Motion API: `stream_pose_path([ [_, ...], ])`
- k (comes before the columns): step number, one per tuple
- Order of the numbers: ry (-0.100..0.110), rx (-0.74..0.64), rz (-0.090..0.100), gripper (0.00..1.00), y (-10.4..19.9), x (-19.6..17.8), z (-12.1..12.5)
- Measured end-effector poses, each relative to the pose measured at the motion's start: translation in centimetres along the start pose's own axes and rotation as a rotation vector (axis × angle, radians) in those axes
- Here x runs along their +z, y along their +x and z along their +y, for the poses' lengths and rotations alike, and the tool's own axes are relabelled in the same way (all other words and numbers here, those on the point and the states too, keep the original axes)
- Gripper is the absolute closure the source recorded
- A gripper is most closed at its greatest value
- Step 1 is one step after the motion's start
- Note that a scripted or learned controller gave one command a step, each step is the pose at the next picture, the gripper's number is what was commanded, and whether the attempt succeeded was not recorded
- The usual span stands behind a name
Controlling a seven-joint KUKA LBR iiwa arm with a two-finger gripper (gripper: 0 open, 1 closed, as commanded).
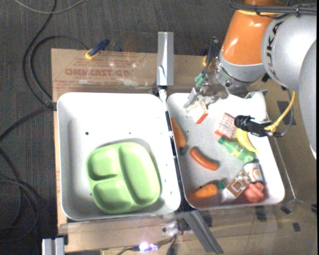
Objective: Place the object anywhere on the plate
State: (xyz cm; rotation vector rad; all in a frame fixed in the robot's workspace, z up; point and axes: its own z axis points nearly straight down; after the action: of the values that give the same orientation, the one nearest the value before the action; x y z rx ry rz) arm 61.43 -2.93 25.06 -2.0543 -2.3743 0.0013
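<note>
A light green plate (pixel 123 177) with compartments lies in the left bin (pixel 74 121). My gripper (pixel 196 102) hangs over the far left part of the right bin (pixel 274 169), well to the upper right of the plate. A small white and orange packet (pixel 201 115) sits right at the gripper's tip; I cannot tell whether it is held or just lying under it.
The right bin holds an orange sausage-like piece (pixel 178 134) by its left wall, a hot dog (pixel 203 159), a carrot (pixel 206 190), a green bottle (pixel 237 148), a banana (pixel 246 141), a white-red carton (pixel 226 125), a brown box (pixel 238 184) and a red item (pixel 254 193).
</note>
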Motion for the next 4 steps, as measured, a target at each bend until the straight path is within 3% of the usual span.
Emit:
stream_pose_path([
  [1, 0.000, 0.000, 0.000, 0.00, 0.0, 0.0, 0.0],
  [2, 0.001, -0.002, 0.001, 1.00, 0.1, -0.8, 0.1],
  [3, 0.000, 0.022, -0.002, 1.00, 6.3, -6.8, 0.9],
  [4, 0.000, 0.132, -0.003, 1.00, 8.2, -6.0, 6.6],
])
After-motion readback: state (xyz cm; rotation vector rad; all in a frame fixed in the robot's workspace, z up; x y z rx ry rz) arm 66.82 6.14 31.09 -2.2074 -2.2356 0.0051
